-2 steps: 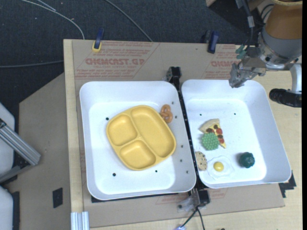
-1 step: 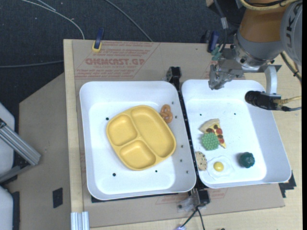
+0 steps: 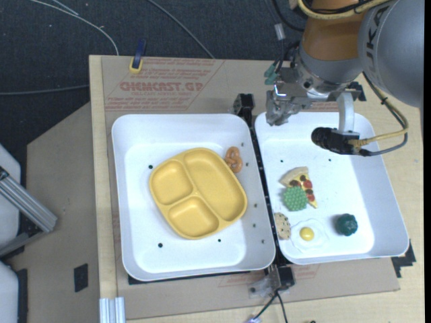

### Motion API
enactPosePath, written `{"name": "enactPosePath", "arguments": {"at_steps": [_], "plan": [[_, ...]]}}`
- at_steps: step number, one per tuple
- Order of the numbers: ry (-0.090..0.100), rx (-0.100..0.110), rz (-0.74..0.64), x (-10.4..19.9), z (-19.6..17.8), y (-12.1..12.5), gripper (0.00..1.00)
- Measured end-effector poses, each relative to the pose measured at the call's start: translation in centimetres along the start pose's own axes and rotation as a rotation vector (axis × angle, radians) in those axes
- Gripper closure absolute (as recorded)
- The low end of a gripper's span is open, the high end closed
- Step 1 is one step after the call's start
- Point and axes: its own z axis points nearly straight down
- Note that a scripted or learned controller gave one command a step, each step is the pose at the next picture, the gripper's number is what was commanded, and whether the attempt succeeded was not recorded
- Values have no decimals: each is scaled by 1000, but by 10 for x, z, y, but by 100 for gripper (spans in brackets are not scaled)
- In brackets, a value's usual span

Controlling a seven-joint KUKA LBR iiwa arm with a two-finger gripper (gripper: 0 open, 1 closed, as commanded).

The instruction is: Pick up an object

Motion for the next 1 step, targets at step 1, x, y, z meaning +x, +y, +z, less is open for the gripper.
{"name": "enactPosePath", "arguments": {"at_steps": [1], "plan": [[1, 2, 0, 52, 19, 2, 100]]}}
